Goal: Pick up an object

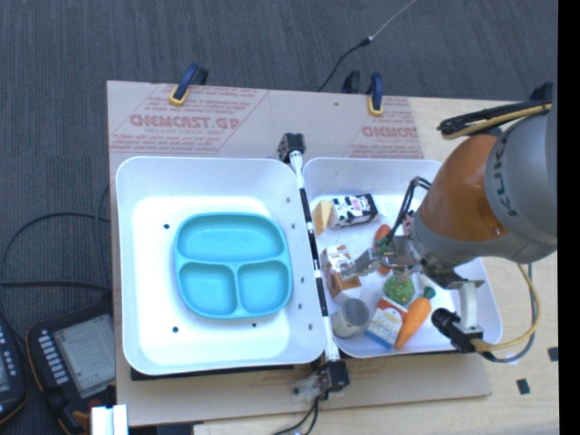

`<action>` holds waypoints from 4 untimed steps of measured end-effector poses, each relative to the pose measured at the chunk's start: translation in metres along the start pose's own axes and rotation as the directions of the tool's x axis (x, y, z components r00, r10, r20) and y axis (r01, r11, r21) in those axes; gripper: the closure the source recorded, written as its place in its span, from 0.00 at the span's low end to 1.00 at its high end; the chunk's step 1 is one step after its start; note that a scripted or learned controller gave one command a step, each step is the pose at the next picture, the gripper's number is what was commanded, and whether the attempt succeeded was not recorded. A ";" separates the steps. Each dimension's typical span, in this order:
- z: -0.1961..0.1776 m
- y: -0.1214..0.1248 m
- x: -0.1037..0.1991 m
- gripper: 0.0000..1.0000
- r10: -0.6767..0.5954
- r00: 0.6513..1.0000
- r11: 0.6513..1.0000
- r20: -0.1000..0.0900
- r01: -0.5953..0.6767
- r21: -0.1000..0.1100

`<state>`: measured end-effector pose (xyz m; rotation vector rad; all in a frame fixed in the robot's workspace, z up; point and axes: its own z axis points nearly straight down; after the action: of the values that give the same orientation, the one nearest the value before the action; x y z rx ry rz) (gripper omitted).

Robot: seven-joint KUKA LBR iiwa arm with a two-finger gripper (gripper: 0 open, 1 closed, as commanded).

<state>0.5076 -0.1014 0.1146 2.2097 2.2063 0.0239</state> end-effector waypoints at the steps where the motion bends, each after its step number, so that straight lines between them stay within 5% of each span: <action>1: -0.010 0.001 0.000 1.00 0.000 1.000 1.000 0.000 0.000 -0.002; 2: -0.011 0.001 -0.002 0.00 0.002 1.000 1.000 0.003 -0.002 -0.002; 3: -0.020 0.002 -0.001 1.00 0.001 1.000 1.000 0.002 -0.001 -0.001; 4: -0.020 0.002 -0.001 0.00 0.001 1.000 1.000 0.002 -0.001 -0.001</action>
<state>0.5086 -0.1024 0.1346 2.2095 2.2038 0.0232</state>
